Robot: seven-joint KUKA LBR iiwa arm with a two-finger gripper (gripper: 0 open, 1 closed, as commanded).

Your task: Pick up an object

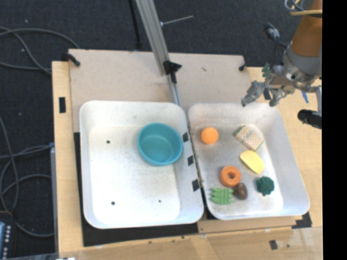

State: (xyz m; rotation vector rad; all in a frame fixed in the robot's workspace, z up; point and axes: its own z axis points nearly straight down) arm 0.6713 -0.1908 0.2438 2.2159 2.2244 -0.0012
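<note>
The right bin (pixel 287 145) holds an orange ball (pixel 210 135), a beige patterned block (pixel 249 137), a yellow piece (pixel 252 161), an orange ring (pixel 231 175), a small brown object (pixel 240 190), a light green leafy toy (pixel 221 195) and a dark green broccoli toy (pixel 265 186). My gripper (pixel 261 97) hangs over the bin's far edge, up and right of the beige block. Its fingers are spread open with nothing between them.
In the left bin (pixel 108 199) sits a blue bowl (pixel 160 144) near the dividing edge. A slanted metal post (pixel 157 37) rises from the bench behind the bins. Cables lie on the dark floor at left.
</note>
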